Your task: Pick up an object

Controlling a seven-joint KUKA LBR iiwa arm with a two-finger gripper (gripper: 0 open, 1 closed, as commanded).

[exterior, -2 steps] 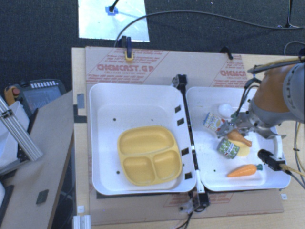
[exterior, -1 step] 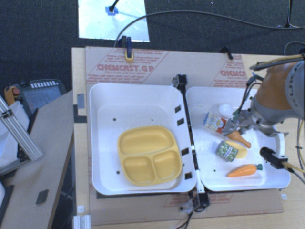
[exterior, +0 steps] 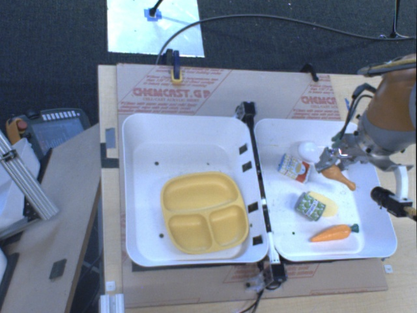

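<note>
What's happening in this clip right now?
A grey and orange arm reaches in from the right over the right bin. Its gripper is low in that bin, by an orange-brown piece near the far wall; I cannot tell whether it has a grip. Also in that bin lie a small carton, a green can on a yellow slice, and a toy carrot. The left bin holds a yellow divided tray.

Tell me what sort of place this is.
Likely a robotics lab test bench: two white bins clamped side by side, toy food such as a carrot for picking, and a robot arm reaching in.
</note>
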